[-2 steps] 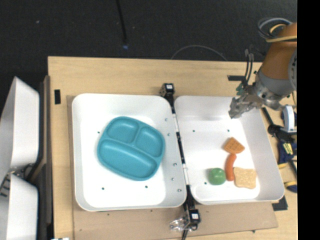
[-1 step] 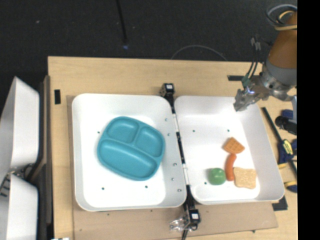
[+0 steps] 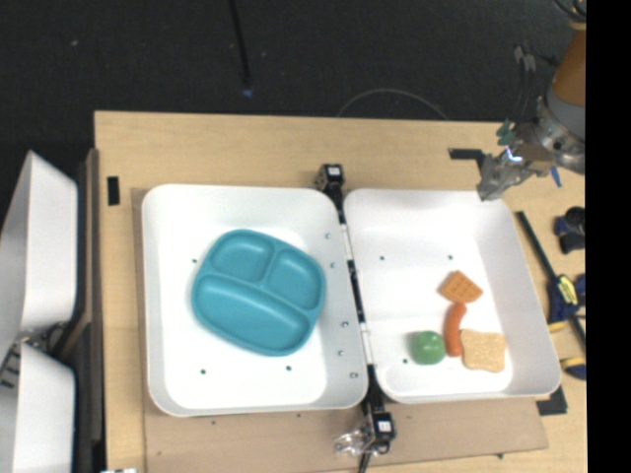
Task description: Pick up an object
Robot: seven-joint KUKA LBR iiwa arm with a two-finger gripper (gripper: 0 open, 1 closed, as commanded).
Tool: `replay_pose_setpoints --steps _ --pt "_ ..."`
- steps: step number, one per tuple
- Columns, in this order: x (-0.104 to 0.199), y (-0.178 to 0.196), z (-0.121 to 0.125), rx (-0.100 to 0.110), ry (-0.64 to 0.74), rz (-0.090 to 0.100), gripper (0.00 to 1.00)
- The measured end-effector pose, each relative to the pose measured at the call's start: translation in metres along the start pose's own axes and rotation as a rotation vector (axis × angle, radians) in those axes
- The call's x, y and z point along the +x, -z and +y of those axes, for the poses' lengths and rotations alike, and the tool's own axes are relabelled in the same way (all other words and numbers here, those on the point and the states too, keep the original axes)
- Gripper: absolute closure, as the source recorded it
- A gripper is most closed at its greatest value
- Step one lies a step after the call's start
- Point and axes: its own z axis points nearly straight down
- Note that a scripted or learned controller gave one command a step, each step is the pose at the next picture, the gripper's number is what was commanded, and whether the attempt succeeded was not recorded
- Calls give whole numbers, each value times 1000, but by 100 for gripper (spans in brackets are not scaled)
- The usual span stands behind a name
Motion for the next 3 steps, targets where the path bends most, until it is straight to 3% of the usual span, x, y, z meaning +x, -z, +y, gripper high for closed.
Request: replay_pose_setpoints --steps 1,3 --pt "44 -12 0 7 -1 0 100" --pt "146 -33 25 7 0 1 100"
